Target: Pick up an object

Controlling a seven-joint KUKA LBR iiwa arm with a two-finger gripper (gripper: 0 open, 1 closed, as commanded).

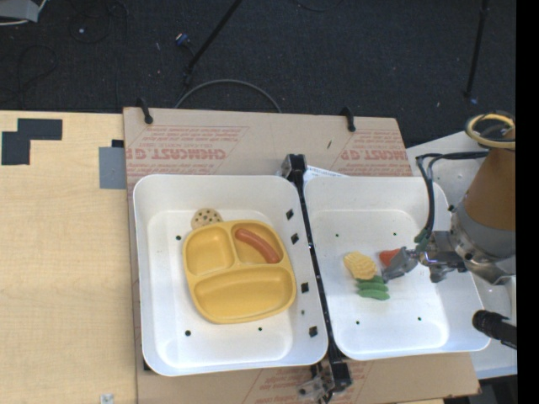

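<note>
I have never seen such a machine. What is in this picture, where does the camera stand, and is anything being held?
One camera looks down at a slant on a bench with two white bins. The grey and orange thing at the right is a robot arm; its gripper reaches into the right bin. There a yellow corn piece, a green piece and a small red piece lie close together by the gripper. I cannot tell whether anything is held. The left bin has a yellow tray with a sausage in one compartment, and a cookie beside the tray.
</note>
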